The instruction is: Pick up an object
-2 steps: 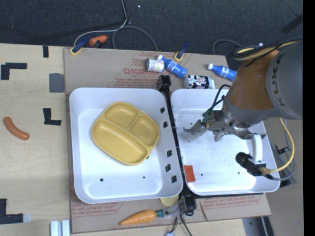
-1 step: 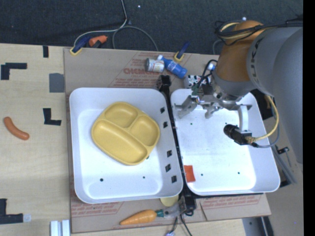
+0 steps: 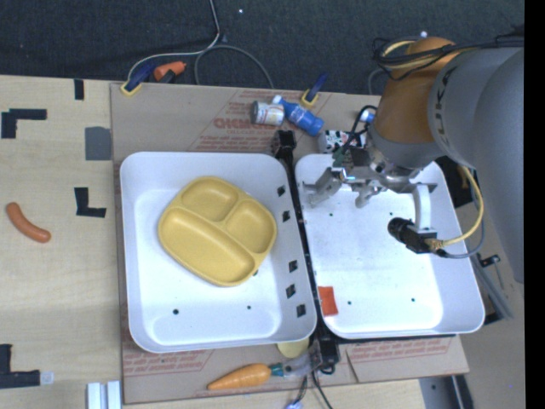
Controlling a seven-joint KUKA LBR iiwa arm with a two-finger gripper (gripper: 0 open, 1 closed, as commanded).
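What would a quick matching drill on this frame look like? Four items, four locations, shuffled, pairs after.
Items:
1. yellow divided plate
2. carrot
3. sausage
4. gripper

Locations:
A. on the bench far left of both bins
B. over the right bin, near its upper left corner
C. inside the left bin
D. on the cardboard below the left bin's front edge

Pairs: 1-C, 2-D, 3-A, 4-B
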